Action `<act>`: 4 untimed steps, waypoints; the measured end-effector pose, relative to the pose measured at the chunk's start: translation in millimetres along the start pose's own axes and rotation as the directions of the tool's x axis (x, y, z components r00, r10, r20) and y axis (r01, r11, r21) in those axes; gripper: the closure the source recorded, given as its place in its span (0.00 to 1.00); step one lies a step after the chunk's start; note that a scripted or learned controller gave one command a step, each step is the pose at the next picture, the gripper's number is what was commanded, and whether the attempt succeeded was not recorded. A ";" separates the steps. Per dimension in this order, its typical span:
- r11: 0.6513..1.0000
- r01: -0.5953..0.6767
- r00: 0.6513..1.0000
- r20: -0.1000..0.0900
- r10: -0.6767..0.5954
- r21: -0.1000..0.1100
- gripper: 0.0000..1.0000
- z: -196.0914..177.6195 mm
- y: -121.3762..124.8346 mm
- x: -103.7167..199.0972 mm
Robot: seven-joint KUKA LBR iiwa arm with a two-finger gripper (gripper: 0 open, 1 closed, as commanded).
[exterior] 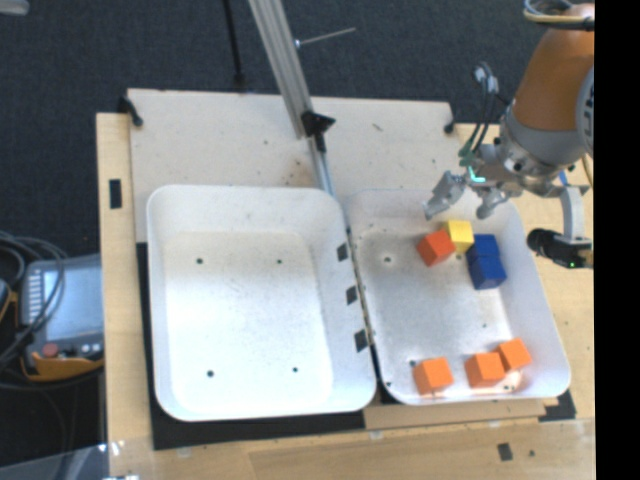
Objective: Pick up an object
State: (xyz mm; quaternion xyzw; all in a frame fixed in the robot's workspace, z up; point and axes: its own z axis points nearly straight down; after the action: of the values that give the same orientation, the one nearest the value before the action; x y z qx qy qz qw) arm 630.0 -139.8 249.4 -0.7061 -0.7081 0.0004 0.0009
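My gripper (466,204) hangs open over the back of the right bin (400,288), its two grey fingers spread apart with nothing between them. Just below it lie a yellow block (460,232), an orange-red block (436,248) touching the yellow one, and a blue block (486,260) to their right. Three orange blocks sit along the bin's front edge: one (433,375) at the left, one (485,369) in the middle, and one (515,354) at the right.
The left bin (250,298) lies beside the right one. A slanted metal pole (285,58) rises from the bench behind the bins. A grey device with cables (55,303) sits off the bench at the left.
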 end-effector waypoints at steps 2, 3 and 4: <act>1.000 -0.003 1.000 0.003 0.003 0.003 0.00 60.8 2.0 -1.7; 1.000 -0.004 1.000 0.007 0.004 -0.008 0.00 117.3 -1.5 -5.0; 1.000 -0.006 1.000 0.008 0.007 -0.025 0.00 122.8 4.4 -6.5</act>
State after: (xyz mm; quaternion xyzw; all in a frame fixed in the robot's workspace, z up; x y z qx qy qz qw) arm 634.2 -146.2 126.5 -0.7084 -0.7057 -0.0056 -0.0109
